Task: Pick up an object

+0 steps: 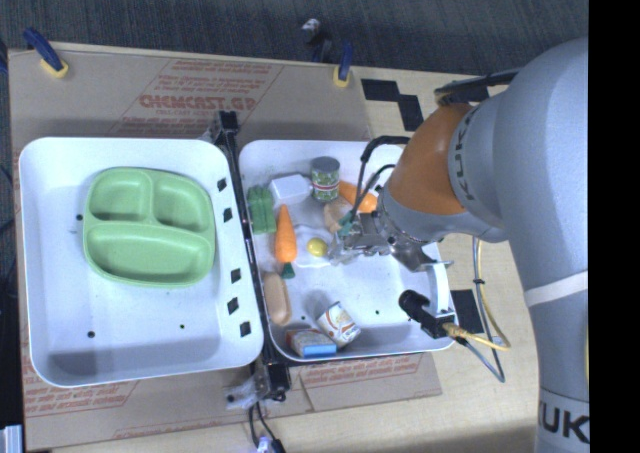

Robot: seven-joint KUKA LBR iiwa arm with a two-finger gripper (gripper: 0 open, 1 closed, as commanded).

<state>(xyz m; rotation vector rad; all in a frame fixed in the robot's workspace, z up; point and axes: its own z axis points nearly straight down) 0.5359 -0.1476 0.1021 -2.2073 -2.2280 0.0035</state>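
Note:
My gripper (343, 239) is low in the right bin (400, 336), just right of a small yellow fruit (317, 248). An orange carrot (285, 233) lies left of the fruit, with a green vegetable (261, 209) beyond it. A tin can (324, 179) and a white block (288, 187) stand near the bin's back wall. An orange piece (366, 201) is partly hidden by the wrist. Nothing is visibly held.
The left bin (40, 271) holds a green divided plate (150, 226). At the right bin's front lie a tan bread roll (276, 298), a tipped small can (340, 321) and a blue box (312, 344). The arm covers the bin's right side.

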